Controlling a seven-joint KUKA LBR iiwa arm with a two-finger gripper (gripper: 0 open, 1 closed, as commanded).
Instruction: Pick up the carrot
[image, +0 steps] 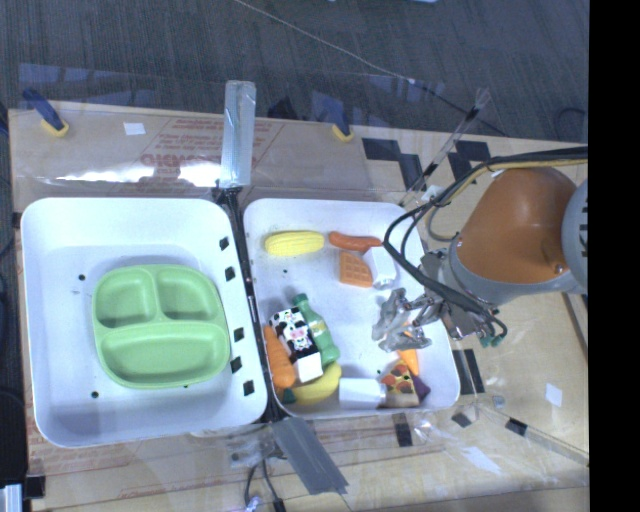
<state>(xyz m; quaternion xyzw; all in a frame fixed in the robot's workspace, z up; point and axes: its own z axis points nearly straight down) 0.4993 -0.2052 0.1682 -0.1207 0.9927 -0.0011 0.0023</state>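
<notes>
**Inspector:** State the position of the carrot (279, 357).

**Assistant:** It lies in the right bin (300, 215), against that bin's left wall and toward its near left corner. It is orange, elongated, running roughly front to back. A black-and-white cow toy (292, 330) and a green bottle (312, 325) sit just beside it on the right, and a yellow banana (318, 387) touches or nearly touches its near end.

**Inspector:** And the end effector (402, 322)?

**Assistant:** It hangs over the right half of the same bin, well apart from the carrot, above a small orange-and-purple item (403, 377) near the bin's right wall. Whether it is released or clenched, I cannot tell; the metal parts blur together. Nothing is visibly grasped.

**Inspector:** Other contents?

**Assistant:** A corn cob (293, 243), a sausage (354, 241) and an orange cracker (355, 270) along the far side. The left bin (60, 230) carries a green divided plate (160, 325).

**Inspector:** Risks from here?

**Assistant:** In my judgement, three. The carrot hugs the wall, so one finger may strike the bin's rim or fail to get behind it. The crowding toys may be pinched instead, or shoved over the carrot. And the other orange items nearer the end effector could be mistaken for the target.
</notes>
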